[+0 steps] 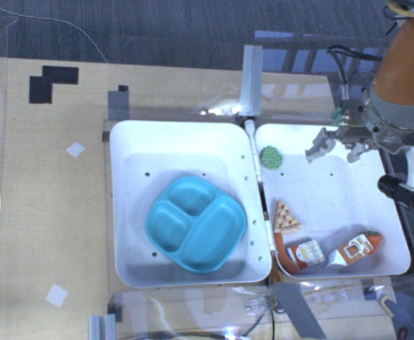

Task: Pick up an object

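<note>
My gripper (337,149) hangs over the back of the right bin (334,190), fingers spread open with nothing between them. A green round object (270,157) lies to its left, near the divider. Farther forward, a pizza slice toy (285,218) rests against the bin's left wall. Along the front lie an orange-red sausage-like piece (283,259), a small red and white carton (308,251) and an orange and white carton (355,248). All of them sit apart from the gripper.
A blue divided plate (196,223) lies in the left bin (132,190). A metal post (251,80) stands behind the divider between the bins. The arm's orange band (405,62) looms at the right edge.
</note>
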You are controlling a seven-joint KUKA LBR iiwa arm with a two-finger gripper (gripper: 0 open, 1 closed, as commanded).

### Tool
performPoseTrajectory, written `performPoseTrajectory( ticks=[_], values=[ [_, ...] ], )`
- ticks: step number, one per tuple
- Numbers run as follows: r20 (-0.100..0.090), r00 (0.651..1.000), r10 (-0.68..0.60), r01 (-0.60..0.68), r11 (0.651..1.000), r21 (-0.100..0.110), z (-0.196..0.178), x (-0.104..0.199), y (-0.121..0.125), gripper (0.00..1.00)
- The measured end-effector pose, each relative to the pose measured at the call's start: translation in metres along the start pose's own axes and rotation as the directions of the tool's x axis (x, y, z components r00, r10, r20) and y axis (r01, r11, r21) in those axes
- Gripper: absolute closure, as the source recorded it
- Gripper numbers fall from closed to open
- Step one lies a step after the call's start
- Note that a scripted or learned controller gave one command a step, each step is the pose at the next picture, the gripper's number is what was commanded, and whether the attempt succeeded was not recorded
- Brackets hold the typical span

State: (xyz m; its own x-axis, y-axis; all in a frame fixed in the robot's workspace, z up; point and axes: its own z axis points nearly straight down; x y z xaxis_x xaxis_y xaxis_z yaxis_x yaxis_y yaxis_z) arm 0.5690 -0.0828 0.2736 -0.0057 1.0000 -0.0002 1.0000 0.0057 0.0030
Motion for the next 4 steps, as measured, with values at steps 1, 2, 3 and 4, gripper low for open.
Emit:
performPoseTrajectory(
  ticks=[1,2,3,4],
  values=[
    [0.0,0.998,0.067,-0.067,0.998,0.003,0.148,-0.023,-0.064,0.0],
    [0.0,0.997,-0.08,0.08,0.997,-0.001,0.173,-0.011,-0.009,0.0],
    [0.001,0.997,-0.08,0.08,0.997,-0.002,0.188,-0.005,0.101,0.0],
    [0.004,0.996,-0.088,0.088,0.996,-0.011,0.174,-0.004,0.104,1.0]
  ],
)
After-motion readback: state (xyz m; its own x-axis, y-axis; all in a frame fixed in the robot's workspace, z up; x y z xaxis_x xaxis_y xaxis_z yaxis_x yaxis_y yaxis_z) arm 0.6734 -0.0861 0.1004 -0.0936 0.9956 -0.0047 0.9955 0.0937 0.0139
